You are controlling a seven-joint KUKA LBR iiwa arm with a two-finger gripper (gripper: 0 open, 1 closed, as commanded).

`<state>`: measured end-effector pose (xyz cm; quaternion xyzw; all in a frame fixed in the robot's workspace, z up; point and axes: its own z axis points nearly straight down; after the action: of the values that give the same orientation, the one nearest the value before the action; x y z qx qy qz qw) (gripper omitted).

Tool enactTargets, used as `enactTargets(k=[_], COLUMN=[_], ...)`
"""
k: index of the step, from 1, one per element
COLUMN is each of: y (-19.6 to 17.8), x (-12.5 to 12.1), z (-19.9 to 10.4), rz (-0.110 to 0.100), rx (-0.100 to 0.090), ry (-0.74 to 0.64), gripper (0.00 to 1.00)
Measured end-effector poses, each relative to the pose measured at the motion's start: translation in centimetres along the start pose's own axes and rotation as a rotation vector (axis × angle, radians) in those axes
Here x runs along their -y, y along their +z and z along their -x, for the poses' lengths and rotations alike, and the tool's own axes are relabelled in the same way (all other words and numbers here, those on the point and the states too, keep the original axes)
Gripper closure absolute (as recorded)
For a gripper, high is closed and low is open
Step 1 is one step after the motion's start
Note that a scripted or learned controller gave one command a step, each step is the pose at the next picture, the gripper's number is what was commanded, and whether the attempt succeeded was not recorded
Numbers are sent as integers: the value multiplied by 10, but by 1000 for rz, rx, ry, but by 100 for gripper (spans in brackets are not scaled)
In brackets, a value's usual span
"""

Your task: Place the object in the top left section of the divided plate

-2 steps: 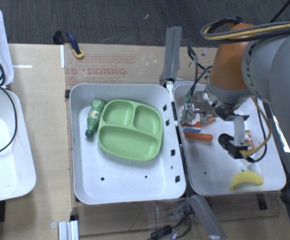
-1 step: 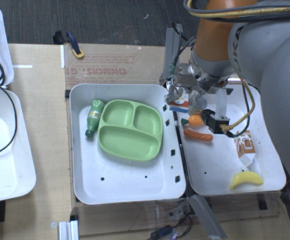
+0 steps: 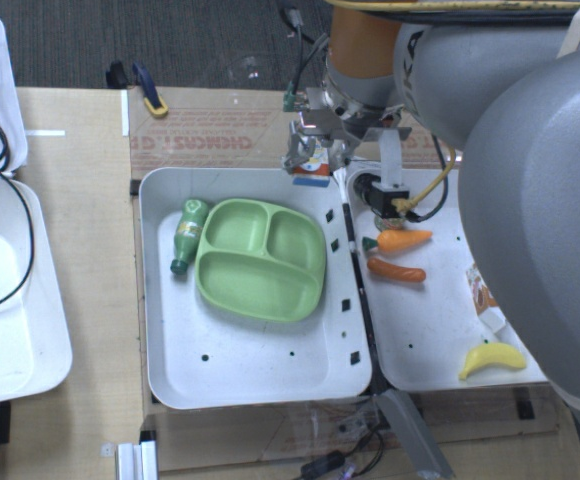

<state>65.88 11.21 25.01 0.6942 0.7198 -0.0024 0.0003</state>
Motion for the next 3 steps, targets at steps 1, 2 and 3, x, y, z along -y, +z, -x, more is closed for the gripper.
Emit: enactTargets(k=[1,2,3], y=[-15,-15,-23], x=[-4,-4,-4], z=[-96,-95,-95], rz=[2,2,0], rx=[-1,0,3], ry=[-97,-96,-98], gripper=[100,0,100])
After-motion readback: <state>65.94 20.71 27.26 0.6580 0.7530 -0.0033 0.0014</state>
